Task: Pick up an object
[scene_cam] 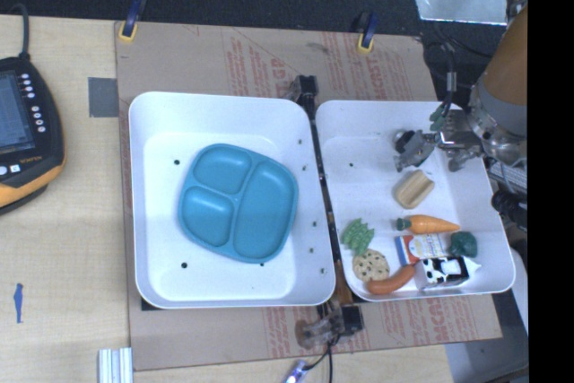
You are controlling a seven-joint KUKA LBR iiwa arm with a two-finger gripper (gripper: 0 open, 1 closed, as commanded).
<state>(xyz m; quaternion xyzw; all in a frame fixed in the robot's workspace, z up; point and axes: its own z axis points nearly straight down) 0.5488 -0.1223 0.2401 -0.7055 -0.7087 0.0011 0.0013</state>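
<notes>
White plastic bins sit side by side on a cardboard sheet (pixel 224 58). In the left bin (pixel 148 193) lies a blue divided plate (pixel 238 202). The right bin (pixel 502 274) holds a tan block (pixel 413 188), a carrot (pixel 430 224), a green sprig (pixel 358 235), a cookie (pixel 369 265), a sausage (pixel 391 283), a milk carton (pixel 439 263) and a dark green piece (pixel 464 243). The gripper (pixel 433 149) hangs over the right bin's far part, just above the tan block, nothing visibly between its fingers; whether they are spread or closed I cannot tell. A pendant (pixel 22 130) lies at the left.
</notes>
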